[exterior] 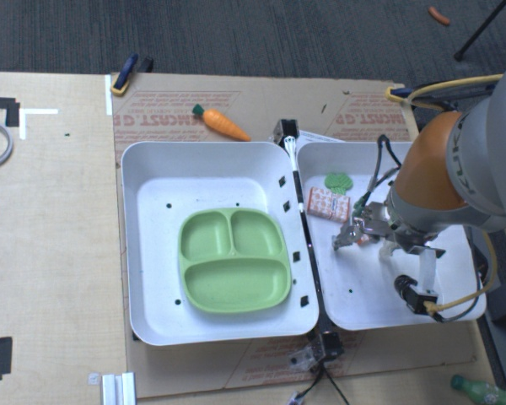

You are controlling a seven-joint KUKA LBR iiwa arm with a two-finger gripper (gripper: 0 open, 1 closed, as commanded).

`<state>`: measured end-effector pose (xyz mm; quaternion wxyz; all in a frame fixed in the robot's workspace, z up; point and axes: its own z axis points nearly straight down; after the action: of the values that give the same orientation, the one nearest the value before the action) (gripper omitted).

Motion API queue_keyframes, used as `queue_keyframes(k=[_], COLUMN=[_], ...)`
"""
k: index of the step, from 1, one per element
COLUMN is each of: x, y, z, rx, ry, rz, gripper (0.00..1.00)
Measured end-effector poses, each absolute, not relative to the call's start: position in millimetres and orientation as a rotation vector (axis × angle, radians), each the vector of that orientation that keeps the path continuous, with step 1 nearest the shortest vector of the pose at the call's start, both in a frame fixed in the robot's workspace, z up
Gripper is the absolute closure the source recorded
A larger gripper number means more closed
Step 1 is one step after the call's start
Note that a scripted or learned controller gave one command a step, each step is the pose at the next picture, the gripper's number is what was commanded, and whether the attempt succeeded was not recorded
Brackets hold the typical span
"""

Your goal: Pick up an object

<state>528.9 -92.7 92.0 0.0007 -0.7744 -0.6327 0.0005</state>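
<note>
In the right bin [354, 306], a small red-and-white packet [329, 202] lies near the left wall. A green leafy piece [338, 181] lies just behind it. My gripper [352, 233] is low inside this bin, just right of and in front of the packet, with the grey and orange arm [443, 175] reaching in from the right. Nothing is visibly held. The left bin [152, 175] holds a green divided plate [234, 260].
A toy carrot [222, 123] lies on the cardboard behind the left bin. A blue clamp [125, 72] sits at the cardboard's back left corner. A green bottle [481, 388] lies off the bench at the bottom right.
</note>
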Motion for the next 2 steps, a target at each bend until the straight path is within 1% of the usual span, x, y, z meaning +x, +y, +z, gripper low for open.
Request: queue_keyframes(k=[1, 2], x=[569.2, 568.9], y=[-95.6, -95.9], z=[92.0, 101.2], rx=[-2.732, -2.73], ry=[-1.549, -1.551], rz=[0.003, 0.006], gripper=[0.0, 1.0])
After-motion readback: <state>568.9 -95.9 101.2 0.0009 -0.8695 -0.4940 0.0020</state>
